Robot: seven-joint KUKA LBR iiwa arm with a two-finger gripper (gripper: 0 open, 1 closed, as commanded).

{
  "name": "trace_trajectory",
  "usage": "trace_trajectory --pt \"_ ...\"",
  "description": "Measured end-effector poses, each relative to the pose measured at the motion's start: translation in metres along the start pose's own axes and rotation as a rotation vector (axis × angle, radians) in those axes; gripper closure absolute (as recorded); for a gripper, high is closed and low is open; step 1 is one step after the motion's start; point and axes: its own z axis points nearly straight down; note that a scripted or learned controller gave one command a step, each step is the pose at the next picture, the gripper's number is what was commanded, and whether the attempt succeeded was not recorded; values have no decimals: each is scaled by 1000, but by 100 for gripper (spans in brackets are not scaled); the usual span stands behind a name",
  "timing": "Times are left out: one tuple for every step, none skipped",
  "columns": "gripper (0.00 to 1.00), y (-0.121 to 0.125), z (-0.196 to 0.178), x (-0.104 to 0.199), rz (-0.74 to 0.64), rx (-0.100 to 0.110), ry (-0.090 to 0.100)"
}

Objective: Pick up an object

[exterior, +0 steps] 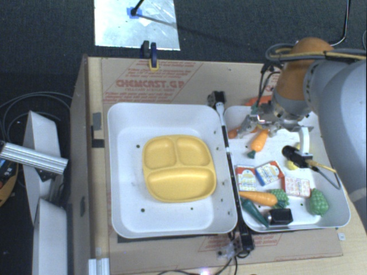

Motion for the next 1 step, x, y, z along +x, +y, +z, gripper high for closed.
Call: trace_trajectory --pt "100 1 -10 1 -2 -5 -1"
